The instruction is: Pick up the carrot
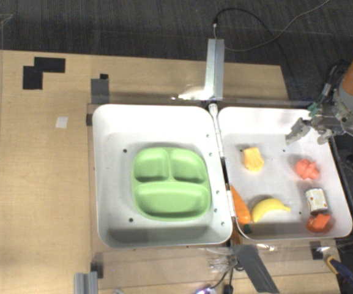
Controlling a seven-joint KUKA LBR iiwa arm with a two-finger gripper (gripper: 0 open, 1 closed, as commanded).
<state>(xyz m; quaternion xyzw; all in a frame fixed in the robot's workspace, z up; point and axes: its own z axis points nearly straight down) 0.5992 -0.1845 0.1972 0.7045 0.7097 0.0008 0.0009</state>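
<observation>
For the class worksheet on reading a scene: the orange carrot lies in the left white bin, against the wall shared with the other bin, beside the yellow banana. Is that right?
Not quite. The camera view shows the orange carrot in the right white bin, not the left one. The rest stands: it lies against the wall shared with the other bin, beside the yellow banana.

Robotics lab test cell, not a home or kitchen: light wooden bench (pixel 35 182) with black tape markers (pixel 41 71) near its far-left corner, two white bins (pixel 164 118) clamped side by side by metal brackets (pixel 215 69), on dark carpet (pixel 133 11). A loose black cable (pixel 268 29) runs past the bench's far edge. Bin contents are plastic toy food (pixel 253 158) and a green divided tray (pixel 170 182), typical pick-test props.
</observation>
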